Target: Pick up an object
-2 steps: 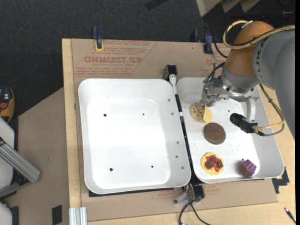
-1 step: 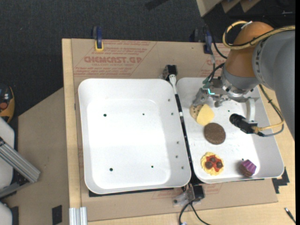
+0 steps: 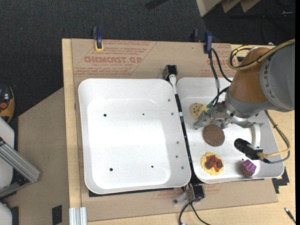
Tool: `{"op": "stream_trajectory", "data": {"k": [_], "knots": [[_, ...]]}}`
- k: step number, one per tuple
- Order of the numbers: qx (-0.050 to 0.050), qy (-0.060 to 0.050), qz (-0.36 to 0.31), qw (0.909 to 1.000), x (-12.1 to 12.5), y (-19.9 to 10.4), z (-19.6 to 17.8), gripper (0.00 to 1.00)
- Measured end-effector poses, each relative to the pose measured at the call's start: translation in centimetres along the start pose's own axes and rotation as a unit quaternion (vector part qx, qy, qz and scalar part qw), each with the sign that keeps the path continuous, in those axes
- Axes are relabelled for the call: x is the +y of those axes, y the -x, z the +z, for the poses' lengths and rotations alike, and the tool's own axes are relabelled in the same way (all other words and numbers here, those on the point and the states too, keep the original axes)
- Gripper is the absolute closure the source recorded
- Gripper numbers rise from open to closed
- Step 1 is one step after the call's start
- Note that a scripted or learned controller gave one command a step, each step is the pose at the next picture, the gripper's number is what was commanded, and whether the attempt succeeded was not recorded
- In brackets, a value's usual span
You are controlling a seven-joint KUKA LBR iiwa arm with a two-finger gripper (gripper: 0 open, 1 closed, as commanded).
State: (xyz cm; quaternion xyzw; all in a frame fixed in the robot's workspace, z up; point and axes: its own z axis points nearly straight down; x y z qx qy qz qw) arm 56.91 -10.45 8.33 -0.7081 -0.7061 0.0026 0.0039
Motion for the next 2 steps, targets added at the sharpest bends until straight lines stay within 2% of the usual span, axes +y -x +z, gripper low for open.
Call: {"op": "stream_trajectory", "data": {"k": [1, 2], "knots": [[-0.001, 0.005, 0.0, 1.0, 0.38, -0.02, -1.19, 1.0], [-0.001, 0.005, 0.0, 1.0, 0.36, -0.03, -1.12, 0.0]]}}
